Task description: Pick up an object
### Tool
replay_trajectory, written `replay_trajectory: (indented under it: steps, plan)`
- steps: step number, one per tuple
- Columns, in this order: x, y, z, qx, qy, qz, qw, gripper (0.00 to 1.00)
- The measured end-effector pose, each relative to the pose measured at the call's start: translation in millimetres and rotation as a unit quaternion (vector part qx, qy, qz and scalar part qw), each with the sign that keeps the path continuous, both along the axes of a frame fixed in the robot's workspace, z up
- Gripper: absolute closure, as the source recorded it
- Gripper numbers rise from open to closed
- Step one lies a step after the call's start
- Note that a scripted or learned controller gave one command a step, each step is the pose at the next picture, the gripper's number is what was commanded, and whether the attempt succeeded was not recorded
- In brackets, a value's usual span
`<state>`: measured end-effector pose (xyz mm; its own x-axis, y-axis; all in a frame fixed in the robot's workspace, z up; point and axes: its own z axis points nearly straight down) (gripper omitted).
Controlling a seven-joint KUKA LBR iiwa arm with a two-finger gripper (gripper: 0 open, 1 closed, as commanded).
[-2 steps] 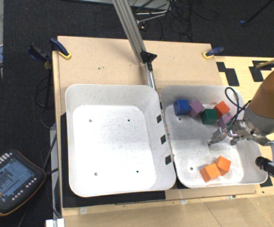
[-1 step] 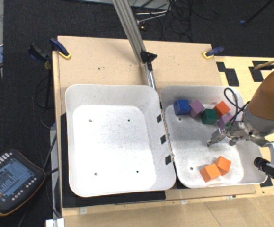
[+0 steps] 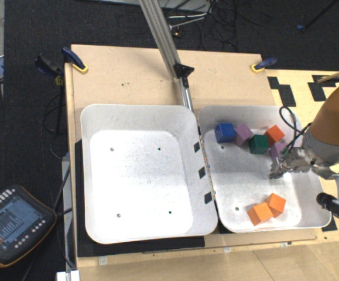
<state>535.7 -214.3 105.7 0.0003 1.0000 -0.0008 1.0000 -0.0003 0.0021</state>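
Observation:
The right bin (image 3: 233,180) holds several small blocks. A blue block (image 3: 224,132), a purple block (image 3: 242,134), a dark green block (image 3: 258,144) and an orange block (image 3: 275,134) cluster near its back. Two orange blocks (image 3: 259,213) (image 3: 277,204) lie side by side near its front. My gripper (image 3: 276,170) hangs low at the bin's right side, in front of the green block. A purple piece (image 3: 276,151) shows just above the gripper, partly hidden by it.
The left bin (image 3: 99,127) lies beside the right one. A metal pole (image 3: 160,31) slants down to the seam between the bins. A teach pendant (image 3: 11,224) lies on the floor at lower left. Clamps (image 3: 72,57) (image 3: 264,64) sit at the bench's back corners.

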Motion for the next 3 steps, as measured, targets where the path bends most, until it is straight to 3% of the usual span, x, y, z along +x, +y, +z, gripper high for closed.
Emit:
replay_trajectory:
  steps: [3]
  plan:
    - [7, -8, 156, -0.0015, -0.003, 0.002, 1.0000, 1.00]
